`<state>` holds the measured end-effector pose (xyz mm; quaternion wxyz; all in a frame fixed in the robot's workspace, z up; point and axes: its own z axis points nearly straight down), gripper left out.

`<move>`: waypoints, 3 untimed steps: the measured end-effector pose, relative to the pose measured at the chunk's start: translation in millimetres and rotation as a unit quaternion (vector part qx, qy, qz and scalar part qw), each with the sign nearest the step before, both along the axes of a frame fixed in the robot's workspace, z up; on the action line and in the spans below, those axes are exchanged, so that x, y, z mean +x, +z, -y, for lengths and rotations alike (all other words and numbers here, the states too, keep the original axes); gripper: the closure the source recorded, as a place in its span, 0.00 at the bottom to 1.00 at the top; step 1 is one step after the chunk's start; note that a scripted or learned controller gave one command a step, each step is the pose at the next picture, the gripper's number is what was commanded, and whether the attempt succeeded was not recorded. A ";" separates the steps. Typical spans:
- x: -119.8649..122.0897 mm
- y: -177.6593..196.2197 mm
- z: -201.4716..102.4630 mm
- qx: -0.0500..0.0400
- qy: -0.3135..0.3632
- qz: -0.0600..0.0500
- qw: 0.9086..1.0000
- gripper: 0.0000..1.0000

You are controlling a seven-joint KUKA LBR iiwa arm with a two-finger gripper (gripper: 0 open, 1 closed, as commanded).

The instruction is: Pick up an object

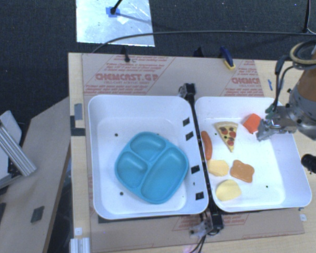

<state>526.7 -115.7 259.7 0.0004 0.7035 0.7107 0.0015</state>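
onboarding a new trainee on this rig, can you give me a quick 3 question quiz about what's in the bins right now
1. True or false: the blue divided plate lies in the right bin.
2. Which item lies nearest the tool? A) the pizza slice B) the orange block C) the sausage
3. Fill in: the sausage lies along the right bin's ____ wall, next to the divide between the bins.

Key
1. False; it lies in the left bin.
2. B; the orange block sits just left of the tool, at the bin's far side.
3. left
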 end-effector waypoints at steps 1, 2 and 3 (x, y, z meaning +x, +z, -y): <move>-4.5 -15.5 -56.7 0.000 0.000 -0.001 1.000 1.00; -6.6 -9.8 -107.0 0.000 0.000 0.000 1.000 1.00; -18.2 -14.1 -152.8 0.000 0.000 -0.001 1.000 1.00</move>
